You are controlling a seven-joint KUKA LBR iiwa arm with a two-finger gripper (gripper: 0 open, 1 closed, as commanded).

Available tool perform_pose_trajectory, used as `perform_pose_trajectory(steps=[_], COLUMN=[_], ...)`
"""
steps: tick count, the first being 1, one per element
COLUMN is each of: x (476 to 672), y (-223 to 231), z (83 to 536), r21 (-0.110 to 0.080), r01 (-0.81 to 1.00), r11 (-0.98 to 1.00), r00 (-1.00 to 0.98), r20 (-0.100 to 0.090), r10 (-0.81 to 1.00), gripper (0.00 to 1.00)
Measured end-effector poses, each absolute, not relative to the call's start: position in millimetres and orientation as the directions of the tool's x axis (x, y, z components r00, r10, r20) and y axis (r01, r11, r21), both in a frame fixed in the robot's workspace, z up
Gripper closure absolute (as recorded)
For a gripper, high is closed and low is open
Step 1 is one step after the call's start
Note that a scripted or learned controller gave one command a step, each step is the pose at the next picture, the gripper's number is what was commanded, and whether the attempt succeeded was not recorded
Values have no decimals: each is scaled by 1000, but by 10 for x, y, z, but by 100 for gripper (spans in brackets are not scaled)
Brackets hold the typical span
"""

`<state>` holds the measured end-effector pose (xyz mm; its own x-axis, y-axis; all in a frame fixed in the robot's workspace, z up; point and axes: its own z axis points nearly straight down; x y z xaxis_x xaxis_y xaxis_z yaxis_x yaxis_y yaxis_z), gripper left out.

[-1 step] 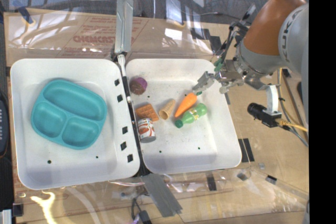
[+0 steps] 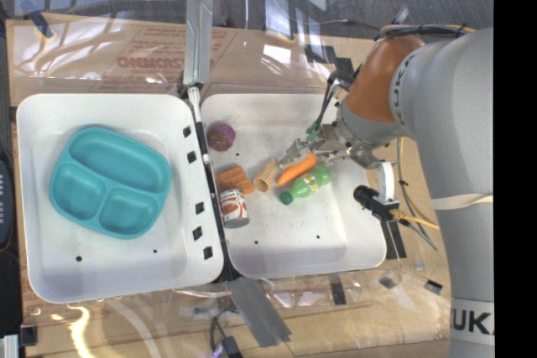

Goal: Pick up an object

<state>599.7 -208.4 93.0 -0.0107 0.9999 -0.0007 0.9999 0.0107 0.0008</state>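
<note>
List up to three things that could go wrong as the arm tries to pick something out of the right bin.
1. The carrot, bottle and cork lie bunched together under the tool. It may catch two at once, or nudge one aside and grip nothing.
2. The carrot and bottle are rounded and lie flat, so either could roll or slip away.
3. The can and cracker sit close to the bin's left wall, leaving little room to reach them.

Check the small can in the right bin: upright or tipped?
Tipped. The can lies on its side on the right bin's floor by the left wall, label facing up, one round end pointing toward the lower edge.
</note>
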Motion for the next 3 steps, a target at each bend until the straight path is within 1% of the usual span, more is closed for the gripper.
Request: perform_pose_trajectory(steps=[1, 2, 3], x=[5996, 6256, 6409], y=[-2071, -1248, -252], z=[1023, 911, 1955], r21=[-2, -2, 5], r01=[1000, 1000, 1000], r11=[15, 14, 14], r00=[-15, -14, -14], r20=[1, 1, 3], r10=[1000, 1000, 1000], gripper=[100, 100, 100])
